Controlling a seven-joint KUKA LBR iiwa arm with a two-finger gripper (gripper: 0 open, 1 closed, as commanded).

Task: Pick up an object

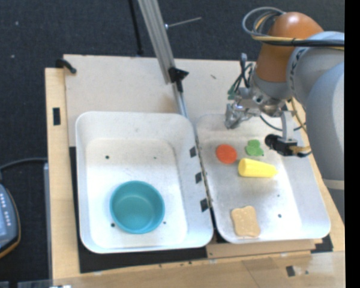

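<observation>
Camera view: we look down at a slant on two white bins side by side, with the arm (312, 59) reaching in from the right.
Left bin (90, 131): we see a teal bowl (137, 207) sitting upright in its near part, well apart from everything else.
Right bin (306, 215): we count four small things here, an orange-red round piece (226, 153), a green piece (255, 147), a yellow wedge (256, 168) and a tan bread-shaped slice (245, 221).
Candidates: the round piece, the green piece and the yellow wedge cluster near one another in the far half of the bin; the slice lies alone toward the near edge.
Gripper (233, 120): we place it over the far left corner of the right bin, above and just behind the orange-red piece.
Fingers: at this scale we cannot tell how far apart they stand, and we see nothing between them.
Step in hand: we judge this to be the approach, with no object picked yet and all four things lying on the bin floor.
Next move: we think the gripper must shift toward the near side to centre over a target, the orange-red piece being closest, then descend straight down around it.
Risk: we expect the neighbouring green piece and wedge could be nudged if the descent lands off centre.
</observation>
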